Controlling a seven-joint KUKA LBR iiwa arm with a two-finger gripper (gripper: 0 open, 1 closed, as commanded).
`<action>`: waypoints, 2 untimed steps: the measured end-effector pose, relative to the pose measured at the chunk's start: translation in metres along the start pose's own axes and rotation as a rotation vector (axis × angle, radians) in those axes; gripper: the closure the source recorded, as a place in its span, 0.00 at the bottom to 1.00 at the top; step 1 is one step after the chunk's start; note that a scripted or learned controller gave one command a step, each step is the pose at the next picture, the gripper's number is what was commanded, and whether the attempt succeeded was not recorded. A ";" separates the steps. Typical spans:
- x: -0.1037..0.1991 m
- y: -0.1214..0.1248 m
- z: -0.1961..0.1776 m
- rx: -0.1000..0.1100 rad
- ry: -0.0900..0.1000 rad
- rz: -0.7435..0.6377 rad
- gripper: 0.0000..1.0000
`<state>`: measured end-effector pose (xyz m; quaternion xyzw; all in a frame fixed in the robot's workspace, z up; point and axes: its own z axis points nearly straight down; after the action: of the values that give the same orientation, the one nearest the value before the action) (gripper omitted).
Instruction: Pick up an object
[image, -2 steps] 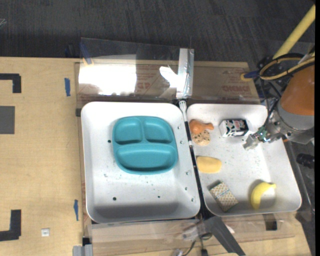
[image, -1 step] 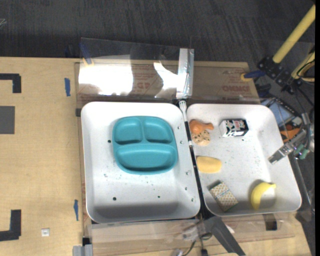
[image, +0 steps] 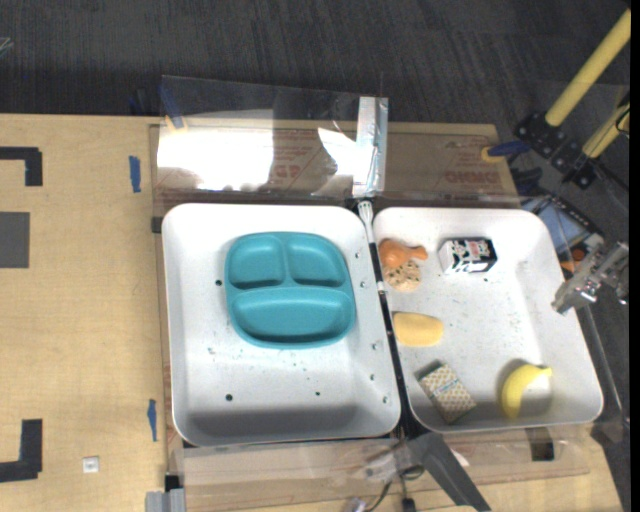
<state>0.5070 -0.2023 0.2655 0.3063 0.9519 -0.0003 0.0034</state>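
The right white bin (image: 500, 312) holds several small objects. An orange and brown toy (image: 403, 264) lies at its back left, with a black and white carton (image: 468, 254) beside it. A yellow-orange lump (image: 417, 328) rests by the left wall. Near the front are a patterned block (image: 446, 390) and a yellow lemon-like fruit (image: 523, 388). My gripper (image: 585, 282) hangs over the bin's right rim, apart from all of these objects, with nothing seen in it.
The left white bin (image: 190, 330) bears a teal divided plate (image: 290, 288). A clear plastic sheet and cardboard (image: 300, 150) stand behind the bins. Yellow poles and black fittings (image: 580, 90) crowd the back right corner.
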 end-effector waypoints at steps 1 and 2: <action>0.011 0.032 0.027 0.002 0.008 0.349 1.00; -0.028 -0.007 0.032 -0.001 0.000 -0.137 1.00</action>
<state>0.5256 -0.2243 0.2335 0.2404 0.9707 -0.0003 0.0035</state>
